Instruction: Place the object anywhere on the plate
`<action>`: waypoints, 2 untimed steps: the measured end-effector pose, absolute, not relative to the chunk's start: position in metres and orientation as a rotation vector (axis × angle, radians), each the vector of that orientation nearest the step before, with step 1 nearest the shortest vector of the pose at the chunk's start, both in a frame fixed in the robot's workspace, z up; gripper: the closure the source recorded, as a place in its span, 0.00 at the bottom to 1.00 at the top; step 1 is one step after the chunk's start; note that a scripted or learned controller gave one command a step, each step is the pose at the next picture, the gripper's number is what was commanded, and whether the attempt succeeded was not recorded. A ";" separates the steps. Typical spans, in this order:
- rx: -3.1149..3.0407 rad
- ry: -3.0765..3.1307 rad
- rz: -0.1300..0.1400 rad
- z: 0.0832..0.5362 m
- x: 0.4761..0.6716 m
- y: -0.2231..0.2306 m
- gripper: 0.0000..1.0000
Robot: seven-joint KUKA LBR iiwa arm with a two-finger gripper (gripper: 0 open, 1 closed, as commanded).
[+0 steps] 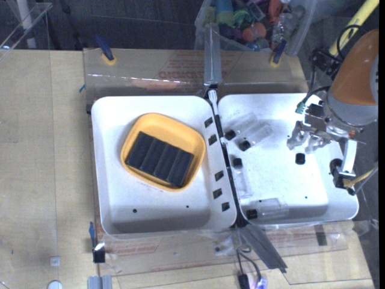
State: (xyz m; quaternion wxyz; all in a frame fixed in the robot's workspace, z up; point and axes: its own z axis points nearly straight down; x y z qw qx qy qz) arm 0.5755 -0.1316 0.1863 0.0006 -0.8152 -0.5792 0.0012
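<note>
Over the right white bin [313,203], the fingers [308,138] hang, their state impossible to tell; a small dark object [299,158] lies just below them, and the yellow plate [135,138] sits leftward.

The arm [361,71] runs off the right edge, so most of its body is cut away, and the tool [308,138] hangs over the right bin [313,203] too small and cluttered to read its fingers. The crate of coloured toys [252,11] is clipped by the top edge, its contents a jumble. A small dark thing [299,158] below the tool is too tiny to identify.
</note>
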 end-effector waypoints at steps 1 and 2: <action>-2.543 -1.842 0.002 0.184 0.600 -0.070 1.00; -2.390 -2.040 0.000 0.184 0.616 -0.005 1.00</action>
